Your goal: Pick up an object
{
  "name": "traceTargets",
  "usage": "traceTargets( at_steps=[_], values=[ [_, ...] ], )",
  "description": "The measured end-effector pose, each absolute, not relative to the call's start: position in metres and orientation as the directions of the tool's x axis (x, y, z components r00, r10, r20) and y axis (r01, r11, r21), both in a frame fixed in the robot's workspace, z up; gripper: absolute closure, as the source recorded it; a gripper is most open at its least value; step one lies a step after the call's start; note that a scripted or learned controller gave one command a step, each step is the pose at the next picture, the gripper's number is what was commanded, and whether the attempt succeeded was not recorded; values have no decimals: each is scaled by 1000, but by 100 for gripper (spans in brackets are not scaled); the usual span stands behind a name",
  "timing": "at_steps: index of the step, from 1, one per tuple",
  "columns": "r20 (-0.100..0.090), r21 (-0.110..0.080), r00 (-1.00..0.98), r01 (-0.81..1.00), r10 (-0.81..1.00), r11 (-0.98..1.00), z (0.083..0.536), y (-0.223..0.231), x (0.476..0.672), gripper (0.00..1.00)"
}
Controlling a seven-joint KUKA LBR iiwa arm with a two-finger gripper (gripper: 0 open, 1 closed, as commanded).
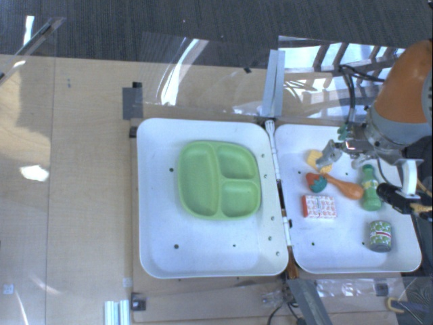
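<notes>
Grey arm with orange band, cut off at the right edge, holds its two-finger gripper (333, 156) over the right shallow white bin (298, 249).

Fingers stand apart, with nothing visibly between them; one finger partly covers a yellow object (314, 158), whose shape is hard to make out. Right bin count: one orange carrot-shaped toy with teal end (333, 183), one red-and-white patterned box (318, 206), one green bottle (369, 188), one small patterned can (380, 235). Left white bin (162, 249) count: one green divided plastic tray (219, 180) with three compartments.
</notes>
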State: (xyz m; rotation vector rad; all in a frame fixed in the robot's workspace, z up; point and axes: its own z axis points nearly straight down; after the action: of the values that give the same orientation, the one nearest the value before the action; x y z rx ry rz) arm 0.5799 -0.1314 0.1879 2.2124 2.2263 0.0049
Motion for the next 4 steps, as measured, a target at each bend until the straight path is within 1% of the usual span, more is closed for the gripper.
traceTargets(
  at_steps=[1, 2, 3, 4],
  values=[
    [-2, 10, -97, 995, 995, 97, 88, -140, 609, 0],
    [-6, 21, -97, 995, 995, 97, 102, -141, 613, 100],
    [-6, 21, -97, 995, 995, 97, 102, -141, 612, 0],
    [-6, 14, -192, 981, 981, 192, 91, -157, 553, 0]
  ],
)
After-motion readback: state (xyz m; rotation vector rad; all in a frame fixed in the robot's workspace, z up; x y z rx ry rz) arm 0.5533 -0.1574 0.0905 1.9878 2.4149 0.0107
